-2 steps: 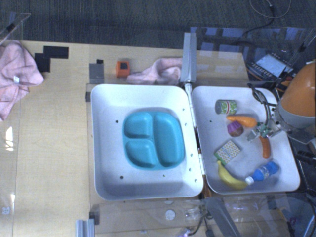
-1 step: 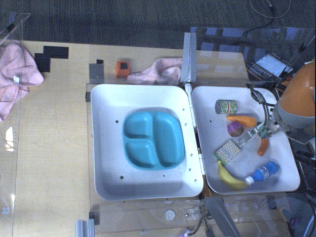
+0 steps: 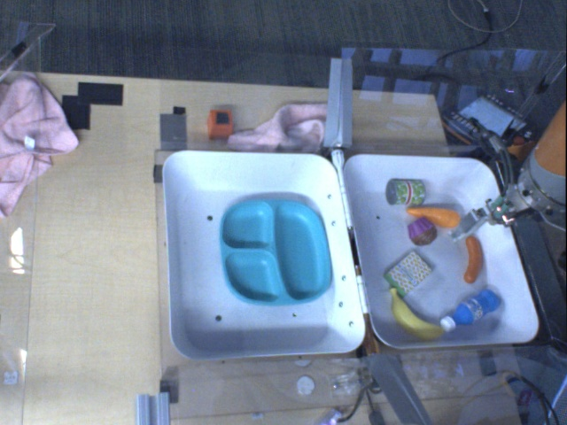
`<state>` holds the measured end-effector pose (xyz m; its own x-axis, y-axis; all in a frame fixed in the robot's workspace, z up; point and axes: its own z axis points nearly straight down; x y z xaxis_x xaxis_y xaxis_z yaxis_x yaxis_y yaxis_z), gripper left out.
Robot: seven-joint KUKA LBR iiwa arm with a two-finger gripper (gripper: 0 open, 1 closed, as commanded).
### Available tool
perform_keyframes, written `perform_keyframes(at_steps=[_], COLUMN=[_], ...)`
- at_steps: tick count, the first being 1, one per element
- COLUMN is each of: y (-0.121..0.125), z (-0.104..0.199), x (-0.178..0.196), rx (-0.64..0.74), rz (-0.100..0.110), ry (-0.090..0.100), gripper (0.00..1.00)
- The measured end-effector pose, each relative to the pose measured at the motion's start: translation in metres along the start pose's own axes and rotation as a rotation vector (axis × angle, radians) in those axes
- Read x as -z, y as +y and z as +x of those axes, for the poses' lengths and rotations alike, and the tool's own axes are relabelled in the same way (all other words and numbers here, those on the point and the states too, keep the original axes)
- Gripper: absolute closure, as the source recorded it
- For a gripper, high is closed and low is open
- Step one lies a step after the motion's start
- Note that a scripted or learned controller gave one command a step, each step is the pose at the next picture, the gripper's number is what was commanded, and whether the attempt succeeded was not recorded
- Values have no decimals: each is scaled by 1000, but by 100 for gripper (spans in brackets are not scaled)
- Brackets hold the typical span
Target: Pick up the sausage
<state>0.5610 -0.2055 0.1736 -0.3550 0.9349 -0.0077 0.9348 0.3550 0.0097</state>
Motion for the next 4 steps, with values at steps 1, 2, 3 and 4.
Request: perform_keyframes(at_steps=[1,2,3,4], y=[3,7,7,-11], z=[0,-1,-1,6], x=[-83,-69,-69,-83], rx=[140,142,142,99], rz=[-2,-11,-11,-3], ry=[0,-7,-7,0], gripper=[0,100,0,0])
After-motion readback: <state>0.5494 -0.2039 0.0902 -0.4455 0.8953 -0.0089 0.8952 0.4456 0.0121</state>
